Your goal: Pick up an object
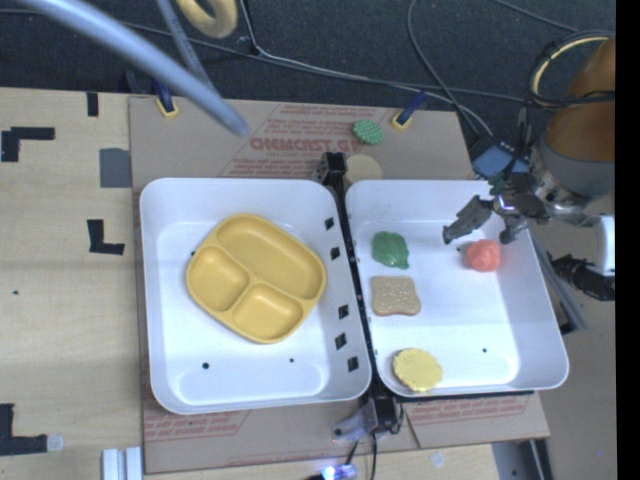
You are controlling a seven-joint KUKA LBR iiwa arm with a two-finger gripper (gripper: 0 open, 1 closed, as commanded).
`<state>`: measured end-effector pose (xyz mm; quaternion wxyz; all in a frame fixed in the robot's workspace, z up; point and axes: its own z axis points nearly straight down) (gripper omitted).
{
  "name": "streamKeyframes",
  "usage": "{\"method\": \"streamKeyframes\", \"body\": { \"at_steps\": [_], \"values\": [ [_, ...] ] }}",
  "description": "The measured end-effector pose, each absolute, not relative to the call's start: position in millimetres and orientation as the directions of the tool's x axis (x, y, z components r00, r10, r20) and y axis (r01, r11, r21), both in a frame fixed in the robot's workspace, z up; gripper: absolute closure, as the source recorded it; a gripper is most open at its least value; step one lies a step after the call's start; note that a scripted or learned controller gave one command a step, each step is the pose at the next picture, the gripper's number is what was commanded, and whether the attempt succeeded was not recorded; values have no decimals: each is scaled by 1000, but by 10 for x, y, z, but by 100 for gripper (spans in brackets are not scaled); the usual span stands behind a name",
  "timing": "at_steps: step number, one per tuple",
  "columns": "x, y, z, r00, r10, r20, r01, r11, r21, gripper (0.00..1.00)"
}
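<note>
In the right bin lie a green leafy piece, a tan slice of toast, a round yellow piece and a red-orange ball. My gripper hangs over the bin's upper right, just above the red-orange ball, with its dark fingers spread open and nothing between them. The left bin bears a yellow divided plate.
A small green waffle-like piece lies on the cardboard behind the bins. Cables run across the dark floor at the back. A grey pole crosses the upper left. The arm's body stands at the right edge.
</note>
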<state>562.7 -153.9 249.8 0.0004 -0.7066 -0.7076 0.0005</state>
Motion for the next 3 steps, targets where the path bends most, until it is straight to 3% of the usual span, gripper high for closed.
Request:
{"method": "streamKeyframes", "body": {
  "at_steps": [3],
  "values": [
    [5548,-1449,1080,-2,1000,0,1000,2,-4,0]
  ]
}}
